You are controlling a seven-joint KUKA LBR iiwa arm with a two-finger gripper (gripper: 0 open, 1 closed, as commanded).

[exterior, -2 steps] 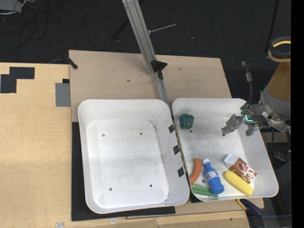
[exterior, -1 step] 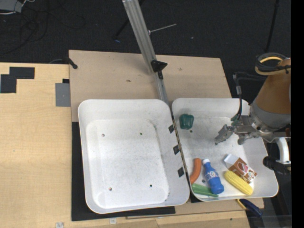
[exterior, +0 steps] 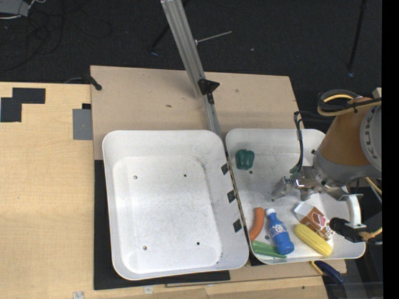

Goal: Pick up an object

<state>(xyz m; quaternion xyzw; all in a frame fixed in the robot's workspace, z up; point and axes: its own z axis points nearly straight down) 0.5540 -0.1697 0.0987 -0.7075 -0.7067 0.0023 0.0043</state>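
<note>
My gripper [exterior: 291,190] hangs low over the middle of the right bin [exterior: 274,143], at the end of the grey arm with the orange band [exterior: 349,139]. Its fingers stand apart, open, with only bare bin floor between them. A green pepper [exterior: 244,159] lies to the gripper's upper left. Along the bin's front lie an orange carrot [exterior: 257,223], a blue bottle [exterior: 278,231], a green pod [exterior: 268,250], a yellow corn cob [exterior: 313,239] and a small brown and red box [exterior: 317,222]. The box is closest to the gripper, just below and right of it.
The left bin [exterior: 124,148] sits beside the right one, with black clips [exterior: 231,195] along the shared wall. A slanted metal rail [exterior: 187,48] rises behind the bins. A yellow cable [exterior: 336,98] loops at the arm's back.
</note>
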